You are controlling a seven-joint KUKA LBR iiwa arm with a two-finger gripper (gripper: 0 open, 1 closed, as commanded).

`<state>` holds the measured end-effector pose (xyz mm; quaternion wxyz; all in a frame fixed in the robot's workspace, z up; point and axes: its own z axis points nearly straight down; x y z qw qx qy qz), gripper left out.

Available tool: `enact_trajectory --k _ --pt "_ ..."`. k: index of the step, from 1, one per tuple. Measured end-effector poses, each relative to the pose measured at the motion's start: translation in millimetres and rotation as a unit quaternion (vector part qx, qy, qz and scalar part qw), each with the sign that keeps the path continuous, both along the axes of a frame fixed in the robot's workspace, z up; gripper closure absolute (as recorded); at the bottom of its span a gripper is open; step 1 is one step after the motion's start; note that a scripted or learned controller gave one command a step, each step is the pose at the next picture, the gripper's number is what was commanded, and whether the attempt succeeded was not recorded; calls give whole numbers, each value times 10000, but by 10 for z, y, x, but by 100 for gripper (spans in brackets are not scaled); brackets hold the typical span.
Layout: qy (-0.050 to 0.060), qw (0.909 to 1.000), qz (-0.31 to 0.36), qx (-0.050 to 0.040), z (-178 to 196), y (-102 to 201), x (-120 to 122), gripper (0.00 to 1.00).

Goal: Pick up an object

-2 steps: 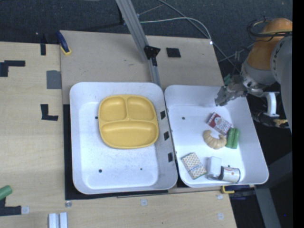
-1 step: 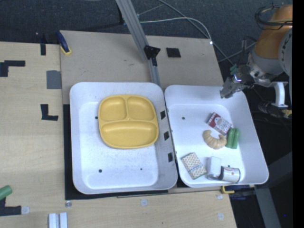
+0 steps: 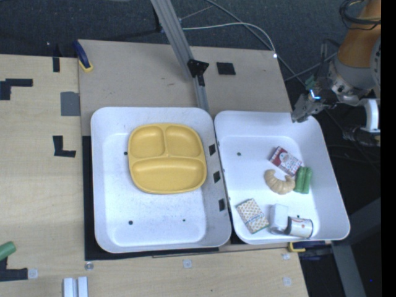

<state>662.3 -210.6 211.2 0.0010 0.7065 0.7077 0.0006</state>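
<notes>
Right bin (image 3: 322, 159), lower half: croissant (image 3: 279, 182) touching green piece (image 3: 303, 180), red packet (image 3: 285, 161) just above; gripper (image 3: 301, 112) over far rim, jaws' state unreadable; risk: crowding spoils a clean single pick

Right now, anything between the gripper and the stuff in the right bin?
Nothing visible. The gripper sits at the right bin's far right corner; bare floor separates it from the red packet, croissant and green piece.

No text can be read — packets too blurred.
</notes>
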Motion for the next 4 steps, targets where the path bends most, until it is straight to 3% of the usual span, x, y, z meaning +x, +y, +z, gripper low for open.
enact_trajectory --k 1,4 --pt "23 10000 7 5 110 453 -281 100" --pt "34 10000 13 9 -50 1800 -1096 100"
